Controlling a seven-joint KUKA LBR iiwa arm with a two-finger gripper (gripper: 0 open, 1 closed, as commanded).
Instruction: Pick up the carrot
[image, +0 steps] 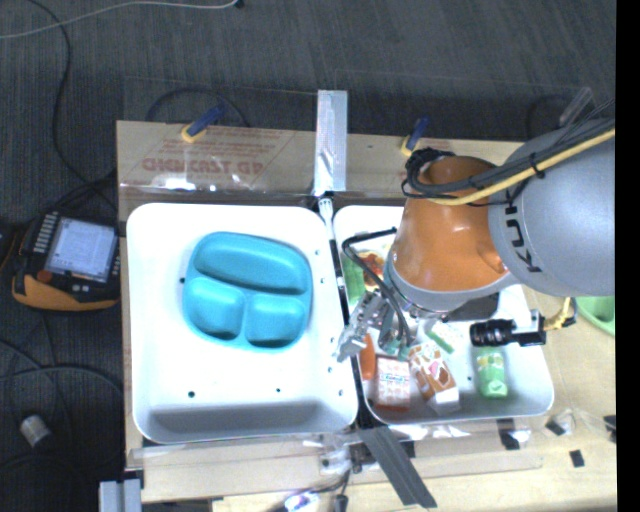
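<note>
Arm (470, 235) bent low over right bin (530, 400), end effector (368, 330) near left wall.

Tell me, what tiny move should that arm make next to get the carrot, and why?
Probably a short, slow descent. The gripper hangs low at the left side of the right bin, above an orange piece that may be the carrot, though the arm hides most of it. Cartons lie close beside, so sideways moves risk knocking them.
</note>
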